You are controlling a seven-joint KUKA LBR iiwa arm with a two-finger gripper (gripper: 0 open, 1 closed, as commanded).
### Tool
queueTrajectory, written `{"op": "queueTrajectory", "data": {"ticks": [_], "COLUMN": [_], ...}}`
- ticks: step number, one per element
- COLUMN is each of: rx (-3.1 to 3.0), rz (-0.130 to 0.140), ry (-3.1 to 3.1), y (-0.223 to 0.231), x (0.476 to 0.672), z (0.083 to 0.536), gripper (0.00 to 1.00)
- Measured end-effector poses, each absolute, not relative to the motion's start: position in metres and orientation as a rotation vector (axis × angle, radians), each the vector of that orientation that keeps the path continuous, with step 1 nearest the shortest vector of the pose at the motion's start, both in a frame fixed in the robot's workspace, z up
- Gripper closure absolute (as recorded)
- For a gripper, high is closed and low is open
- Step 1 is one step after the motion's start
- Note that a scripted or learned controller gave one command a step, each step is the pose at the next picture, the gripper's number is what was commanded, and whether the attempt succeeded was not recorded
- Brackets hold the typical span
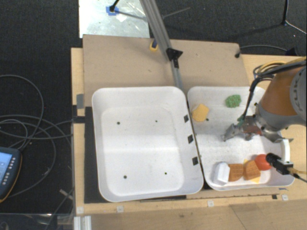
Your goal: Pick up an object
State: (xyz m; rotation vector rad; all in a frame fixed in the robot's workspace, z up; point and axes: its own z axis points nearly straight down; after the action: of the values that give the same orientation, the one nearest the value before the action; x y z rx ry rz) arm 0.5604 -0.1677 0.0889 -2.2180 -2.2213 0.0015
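Arm reaches into the right bin; gripper sits low near the middle of that bin, over bare white floor. Fingers look splayed a bit toward the left, nothing between them as far as I can see, so I read it as partly open and holding nothing, though it's small and blurry.

Candidates, all placed relative to the gripper: yellow block up and to the left, near the bin's left wall. Green lump straight above, near the far wall. Below it, along the near wall, a row: white cup-like piece, two orange-brown blocks touching each other, red ball at the right end, partly behind a black part of the arm.

Left bin lies well to the gripper's left.

Step in hand, my guess: reaching to grab, no contact yet. To do it well: pick an isolated target. Yellow block or green lump stand apart from everything; the near-wall row is crowded, fingers would likely bump neighbours or the wall. Centre the fingers over the piece, drop to the floor, close, then lift straight.
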Motion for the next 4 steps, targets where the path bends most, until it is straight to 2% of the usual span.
{"op": "queueTrajectory", "data": {"ticks": [1, 4], "rx": [-2.221, -2.22], "rz": [-0.004, -0.006], "ry": [-2.225, -2.234], "y": [-0.168, -0.162], "x": [0.562, 0.559], "z": [0.102, 0.266], "gripper": [1.0, 1.0]}}
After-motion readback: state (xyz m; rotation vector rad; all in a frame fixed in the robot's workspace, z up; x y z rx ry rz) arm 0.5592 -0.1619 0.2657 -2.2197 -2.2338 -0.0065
